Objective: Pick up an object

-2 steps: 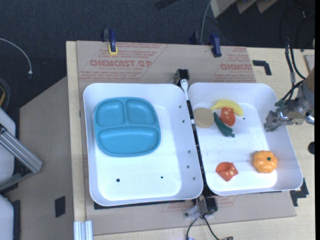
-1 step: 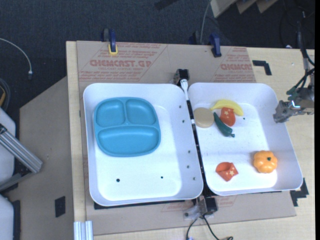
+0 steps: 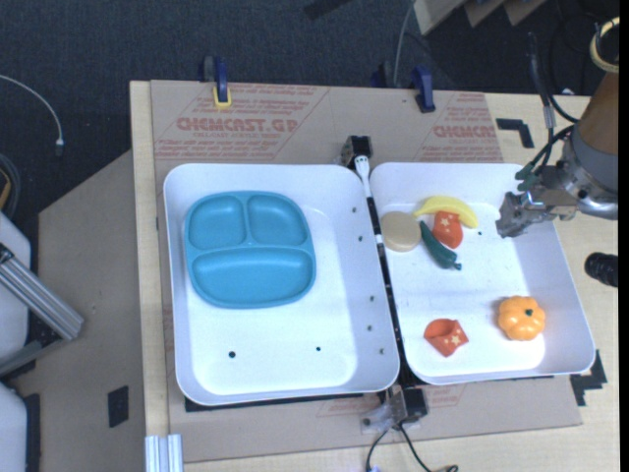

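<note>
Now arm reaching in from right, gripper [image 3: 515, 216] low over right bin [image 3: 570, 293]; finger state unclear, nothing visibly held.

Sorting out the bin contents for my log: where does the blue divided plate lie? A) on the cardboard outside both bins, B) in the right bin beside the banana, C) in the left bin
C: the blue divided plate lies flat in the left bin, while the banana and other toy foods sit in the right bin.
</note>
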